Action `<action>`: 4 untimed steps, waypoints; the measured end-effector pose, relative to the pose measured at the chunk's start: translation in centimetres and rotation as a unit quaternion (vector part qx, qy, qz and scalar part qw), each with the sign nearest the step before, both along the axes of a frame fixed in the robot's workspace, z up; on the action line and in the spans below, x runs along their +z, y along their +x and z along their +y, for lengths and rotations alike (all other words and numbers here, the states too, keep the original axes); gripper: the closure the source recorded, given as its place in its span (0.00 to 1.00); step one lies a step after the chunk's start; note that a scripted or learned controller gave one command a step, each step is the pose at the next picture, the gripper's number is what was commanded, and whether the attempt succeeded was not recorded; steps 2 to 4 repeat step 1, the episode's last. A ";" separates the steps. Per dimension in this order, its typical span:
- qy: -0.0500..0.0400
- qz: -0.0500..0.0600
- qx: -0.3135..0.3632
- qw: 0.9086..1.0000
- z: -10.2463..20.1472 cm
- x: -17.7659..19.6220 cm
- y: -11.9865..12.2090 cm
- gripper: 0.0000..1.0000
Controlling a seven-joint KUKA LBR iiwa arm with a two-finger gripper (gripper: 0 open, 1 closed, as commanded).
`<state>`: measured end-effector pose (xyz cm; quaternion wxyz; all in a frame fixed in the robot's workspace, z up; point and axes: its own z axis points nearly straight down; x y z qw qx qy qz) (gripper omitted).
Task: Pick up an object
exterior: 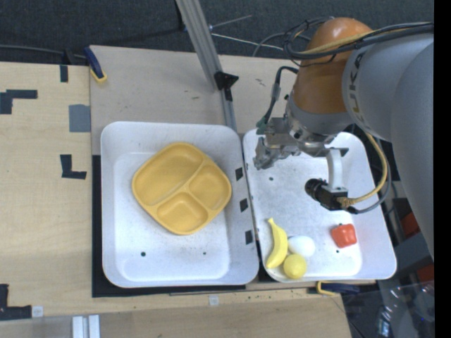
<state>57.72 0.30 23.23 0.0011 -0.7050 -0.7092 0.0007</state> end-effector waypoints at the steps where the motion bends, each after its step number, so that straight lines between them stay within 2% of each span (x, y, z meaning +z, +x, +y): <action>1: 0.001 -0.001 0.001 1.000 5.2 0.7 0.1 1.00; 4: 0.001 -0.001 0.001 1.000 5.2 0.7 0.1 1.00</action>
